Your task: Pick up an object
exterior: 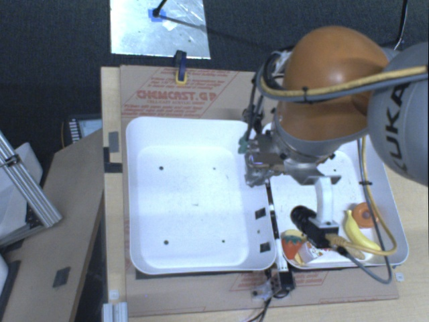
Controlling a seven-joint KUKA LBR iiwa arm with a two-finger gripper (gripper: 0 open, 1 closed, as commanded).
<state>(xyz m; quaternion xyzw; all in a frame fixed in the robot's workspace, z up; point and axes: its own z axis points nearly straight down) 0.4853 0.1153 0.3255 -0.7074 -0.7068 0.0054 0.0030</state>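
Note:
My gripper [255, 174] hangs low over the inner left edge of the right bin [387, 200], close to the divider between the two bins. The big orange wrist band covers most of that bin. Along the bin's near side lie a yellow banana [357, 229], an orange round thing [364, 213] just behind it, and a red, orange and white object [294, 246] in the near left corner. These objects sit to the right of and nearer than the gripper, apart from it. I see nothing between its fingers.
The left bin [134, 180] stands beside the right one on a cardboard sheet [174, 92]. A shiny metal plate [159, 17] lies beyond the bench. A yellow cable [375, 243] loops over the right bin's near side.

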